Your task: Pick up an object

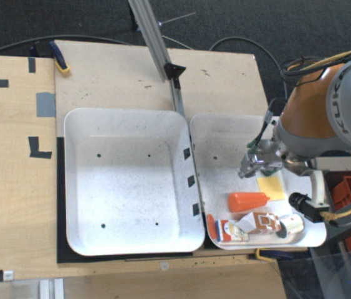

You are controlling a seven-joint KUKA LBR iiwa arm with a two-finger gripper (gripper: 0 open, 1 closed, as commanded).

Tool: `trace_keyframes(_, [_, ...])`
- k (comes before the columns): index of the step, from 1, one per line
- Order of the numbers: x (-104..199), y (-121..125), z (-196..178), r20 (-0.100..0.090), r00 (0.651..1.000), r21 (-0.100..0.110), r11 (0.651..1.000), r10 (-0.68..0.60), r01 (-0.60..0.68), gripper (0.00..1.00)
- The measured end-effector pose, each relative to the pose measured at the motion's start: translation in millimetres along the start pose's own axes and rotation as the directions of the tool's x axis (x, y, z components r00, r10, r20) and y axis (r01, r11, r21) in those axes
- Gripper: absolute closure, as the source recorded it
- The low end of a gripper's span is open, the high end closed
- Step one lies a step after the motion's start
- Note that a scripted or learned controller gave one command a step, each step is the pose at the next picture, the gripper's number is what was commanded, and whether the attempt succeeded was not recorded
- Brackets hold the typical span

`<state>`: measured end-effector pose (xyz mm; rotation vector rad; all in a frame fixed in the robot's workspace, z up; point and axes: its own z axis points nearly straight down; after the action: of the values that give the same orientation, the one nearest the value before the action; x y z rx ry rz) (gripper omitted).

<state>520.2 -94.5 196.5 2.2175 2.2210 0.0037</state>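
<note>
Along the near wall of the right bin (222, 126): a white tube or packet with orange print (259, 223), lying flat, one end toward the near-left corner, the other by a white cap near the near-right corner. Just beyond, touching or nearly so: an orange wedge-shaped piece (248, 200), on its side, pointing toward the bin's right edge. Farther in, just beside the wedge: a flat yellow pad (271, 187), partly under the arm. Above that pad, toward the bin's right wall: the tool (254, 164), hanging low over the bin floor, nothing visible between its tips; whether parted or closed, cannot tell at this size. Left bin (125, 120) alongside on the worktop (225, 73), only dark specks on its floor. Step in hand, by judgement: approach, no grasp made yet. Next move likely calling for a short shift toward the near wall and a straight descent over the orange wedge or the yellow pad, then closing squarely across the narrow side. Crowding at the near wall a probable cause of a slip.
</note>
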Motion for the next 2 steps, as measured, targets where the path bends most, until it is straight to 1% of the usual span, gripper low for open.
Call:
trace_keyframes(1, [6.5, 8.4, -48.3, 0.0, 1.0, 0.0, 1.0, -0.001, 0.001, 1.0])
trace_keyframes(2, [60.5, 6.5, -42.0, -0.001, 1.0, 0.005, 1.0, -0.005, 0.005, 1.0])
